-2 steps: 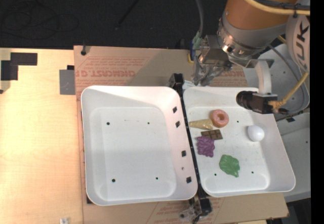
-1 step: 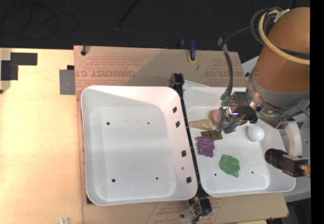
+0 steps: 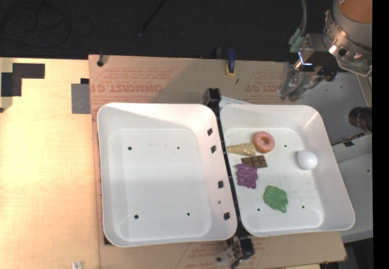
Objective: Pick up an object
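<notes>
The right bin [image 3: 331, 201] holds several small objects: a pink frosted donut [image 3: 264, 141], a tan cone-shaped piece [image 3: 239, 149], a brown chocolate bar [image 3: 254, 162], a purple grape bunch [image 3: 247, 175], a green leafy piece [image 3: 275, 198] and a white ball [image 3: 307, 160]. My gripper [image 3: 294, 89] hangs above the bench just beyond the right bin's far rim, up and to the right of the donut. It touches none of the objects and nothing shows between its fingers.
The left bin [image 3: 115, 140] lies beside the right one, with a black divider strip [image 3: 220, 158] between them. Both rest on a cardboard sheet [image 3: 158, 82] on a pale wooden bench [image 3: 42, 170]. A cable [image 3: 301, 0] hangs near the arm.
</notes>
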Robot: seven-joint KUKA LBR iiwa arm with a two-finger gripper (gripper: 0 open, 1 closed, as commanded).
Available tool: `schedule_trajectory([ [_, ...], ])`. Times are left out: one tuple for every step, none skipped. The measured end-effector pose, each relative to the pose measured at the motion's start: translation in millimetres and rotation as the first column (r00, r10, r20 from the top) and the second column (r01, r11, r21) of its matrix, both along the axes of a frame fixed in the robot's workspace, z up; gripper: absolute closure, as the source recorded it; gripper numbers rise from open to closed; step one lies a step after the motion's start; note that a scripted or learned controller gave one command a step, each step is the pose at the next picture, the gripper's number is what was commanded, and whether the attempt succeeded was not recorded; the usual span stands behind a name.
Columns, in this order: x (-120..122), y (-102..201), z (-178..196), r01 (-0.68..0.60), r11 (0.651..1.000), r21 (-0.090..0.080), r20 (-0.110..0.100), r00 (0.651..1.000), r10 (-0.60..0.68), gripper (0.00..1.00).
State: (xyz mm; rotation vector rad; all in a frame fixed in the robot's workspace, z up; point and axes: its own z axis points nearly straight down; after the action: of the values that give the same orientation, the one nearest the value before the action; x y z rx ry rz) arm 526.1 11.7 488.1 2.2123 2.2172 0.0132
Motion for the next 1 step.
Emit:
schedule_trajectory([
  [-54.5, -7.3, -175.0, 0.004, 1.0, 0.0, -0.036, 0.999, -0.004, 1.0],
])
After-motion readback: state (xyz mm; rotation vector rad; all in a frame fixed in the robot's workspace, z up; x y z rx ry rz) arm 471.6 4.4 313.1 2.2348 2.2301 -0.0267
